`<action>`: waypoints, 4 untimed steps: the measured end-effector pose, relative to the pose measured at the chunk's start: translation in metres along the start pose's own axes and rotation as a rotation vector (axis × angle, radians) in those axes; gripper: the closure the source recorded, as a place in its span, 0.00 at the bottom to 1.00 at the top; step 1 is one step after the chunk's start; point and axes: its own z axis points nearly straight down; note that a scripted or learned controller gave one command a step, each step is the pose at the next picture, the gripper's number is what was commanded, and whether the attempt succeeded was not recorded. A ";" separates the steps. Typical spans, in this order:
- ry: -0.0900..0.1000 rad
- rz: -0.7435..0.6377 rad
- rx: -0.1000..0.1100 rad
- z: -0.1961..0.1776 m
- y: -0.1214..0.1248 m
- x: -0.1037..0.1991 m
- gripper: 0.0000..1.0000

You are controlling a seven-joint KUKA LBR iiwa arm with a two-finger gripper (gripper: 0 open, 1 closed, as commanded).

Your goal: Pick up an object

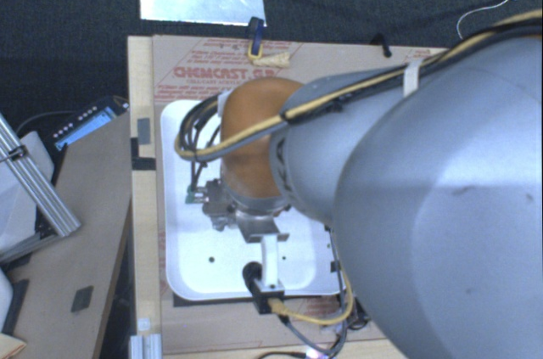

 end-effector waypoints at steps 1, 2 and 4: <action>0.008 0.000 -0.022 -0.180 0.003 -0.044 1.00; 0.005 -0.006 -0.012 -0.202 0.043 0.002 1.00; 0.001 0.011 -0.012 -0.165 0.003 -0.114 1.00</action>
